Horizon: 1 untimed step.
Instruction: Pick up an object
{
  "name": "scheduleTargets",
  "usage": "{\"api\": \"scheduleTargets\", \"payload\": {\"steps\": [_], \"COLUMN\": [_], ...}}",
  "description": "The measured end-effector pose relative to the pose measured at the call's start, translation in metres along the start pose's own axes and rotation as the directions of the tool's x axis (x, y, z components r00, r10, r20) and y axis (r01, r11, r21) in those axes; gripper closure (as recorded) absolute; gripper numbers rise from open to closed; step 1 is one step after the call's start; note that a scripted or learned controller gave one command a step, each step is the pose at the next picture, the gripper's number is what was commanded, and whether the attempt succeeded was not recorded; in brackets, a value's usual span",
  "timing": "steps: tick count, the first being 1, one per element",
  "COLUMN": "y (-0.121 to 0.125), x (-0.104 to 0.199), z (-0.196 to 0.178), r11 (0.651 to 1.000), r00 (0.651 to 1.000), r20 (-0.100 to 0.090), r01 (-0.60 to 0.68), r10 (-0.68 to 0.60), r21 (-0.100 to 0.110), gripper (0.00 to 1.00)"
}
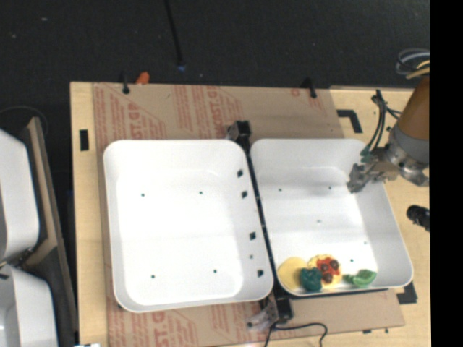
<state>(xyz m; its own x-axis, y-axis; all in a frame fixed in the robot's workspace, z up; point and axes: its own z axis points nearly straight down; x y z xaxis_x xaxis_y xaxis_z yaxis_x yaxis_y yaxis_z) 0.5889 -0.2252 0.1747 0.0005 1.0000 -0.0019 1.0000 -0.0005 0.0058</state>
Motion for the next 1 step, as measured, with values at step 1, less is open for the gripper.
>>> {"api": "scheduleTargets", "payload": {"steps": [1], "y": [-0.0057], "x": [-0.0024], "z": [-0.0488], "r11": [1.0], "r00": [1.0], "r20": [0.0], "r01": [0.0], "r10": [0.0], "r21": [0.001], "gripper": [1.0]}}
